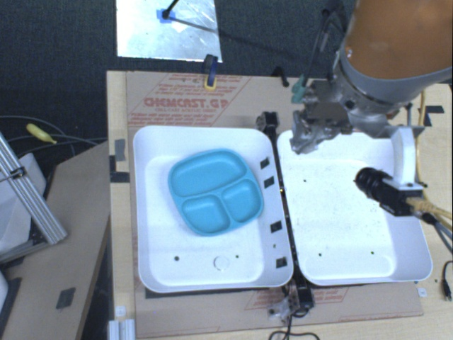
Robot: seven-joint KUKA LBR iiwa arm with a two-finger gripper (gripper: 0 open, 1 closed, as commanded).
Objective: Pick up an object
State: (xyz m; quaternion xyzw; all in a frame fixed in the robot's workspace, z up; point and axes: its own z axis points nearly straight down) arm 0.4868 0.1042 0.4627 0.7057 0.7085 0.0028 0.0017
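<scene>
A light blue plate (215, 191) with three compartments lies flat in the left white bin (153, 261), a little above the bin's middle. My gripper (304, 140) hangs low over the far left corner of the right white bin (340, 264), close to the divide between the two bins. It is well apart from the plate, to the plate's upper right. I see nothing in the gripper. The grey wrist and the orange band (400, 20) hide the far right part of that bin.
A black cylinder (381, 190) on a white bracket juts from the arm over the right bin's right side. Both bins rest on a cardboard sheet (191, 98). A shiny metal sheet (170, 20) lies beyond it. An aluminium rail (25, 197) stands at the left.
</scene>
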